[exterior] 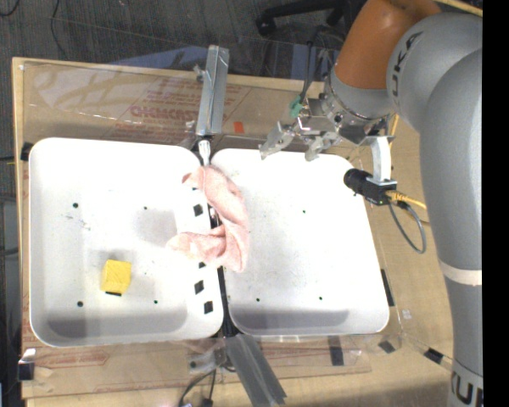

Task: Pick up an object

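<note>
A pink cloth (219, 220) lies draped over the divider between the two bins, spilling into both. In the left bin's front left part sits a small yellow block (116, 276). My gripper (293, 143) hangs at the far edge of the right bin, open, its two fingers spread with nothing between them. It is well behind and to the right of the cloth.
The left bin (59, 168) and right bin (339, 261) sit side by side on a wooden bench. A metal bracket (210, 91) stands behind the divider. A black connector with a yellow cable (373, 186) hangs off the wrist over the right bin's edge.
</note>
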### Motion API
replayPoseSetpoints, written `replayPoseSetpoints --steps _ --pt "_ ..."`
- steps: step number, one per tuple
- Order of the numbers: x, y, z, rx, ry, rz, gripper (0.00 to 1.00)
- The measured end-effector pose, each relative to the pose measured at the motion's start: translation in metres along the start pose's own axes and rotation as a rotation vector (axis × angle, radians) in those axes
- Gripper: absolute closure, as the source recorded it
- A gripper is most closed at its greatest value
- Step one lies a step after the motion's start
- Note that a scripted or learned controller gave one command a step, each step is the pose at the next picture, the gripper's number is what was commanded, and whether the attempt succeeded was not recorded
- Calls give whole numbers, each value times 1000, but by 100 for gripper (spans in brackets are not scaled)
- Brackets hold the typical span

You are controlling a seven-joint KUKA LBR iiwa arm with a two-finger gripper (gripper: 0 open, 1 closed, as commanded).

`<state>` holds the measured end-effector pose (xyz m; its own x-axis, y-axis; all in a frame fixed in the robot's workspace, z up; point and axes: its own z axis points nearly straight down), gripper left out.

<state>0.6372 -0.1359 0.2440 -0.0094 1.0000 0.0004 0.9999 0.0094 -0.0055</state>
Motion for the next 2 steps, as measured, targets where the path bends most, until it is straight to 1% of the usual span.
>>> replayPoseSetpoints --steps 1,2 --pt "5 20 153 0 0 -122 0" --pt "6 21 143 2 0 -127 100"
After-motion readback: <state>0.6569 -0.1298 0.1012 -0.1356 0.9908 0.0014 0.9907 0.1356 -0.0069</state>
